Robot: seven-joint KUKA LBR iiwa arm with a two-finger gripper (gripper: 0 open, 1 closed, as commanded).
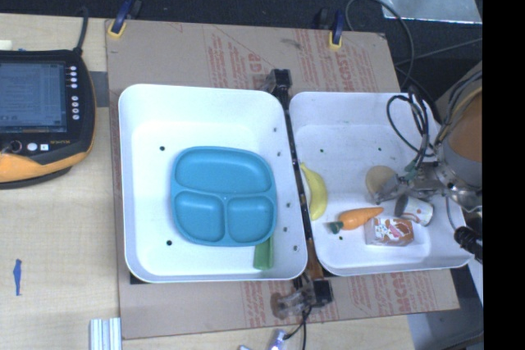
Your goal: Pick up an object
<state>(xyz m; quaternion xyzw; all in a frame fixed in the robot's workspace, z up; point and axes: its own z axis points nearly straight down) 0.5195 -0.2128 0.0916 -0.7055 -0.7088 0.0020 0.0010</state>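
The right bin [344, 115] holds several objects. An orange carrot [361, 218] lies near its middle front. A small white and red packet [391, 232] sits just right of the carrot. A yellow banana-shaped piece [315, 189] lies against the bin's left wall. A tan round object [380, 179] rests behind the carrot. My gripper [404, 197] hangs low at the right side of this bin, just above the packet and right of the tan object. The grey arm with its orange band [466, 131] comes in from the right.
The left bin [148, 115] holds a blue divided plate [223, 194] and a green piece [263, 256] at its front wall. A tablet-like pendant [41, 115] lies left of the bins. Black cables [408, 119] loop over the right bin's far right corner.
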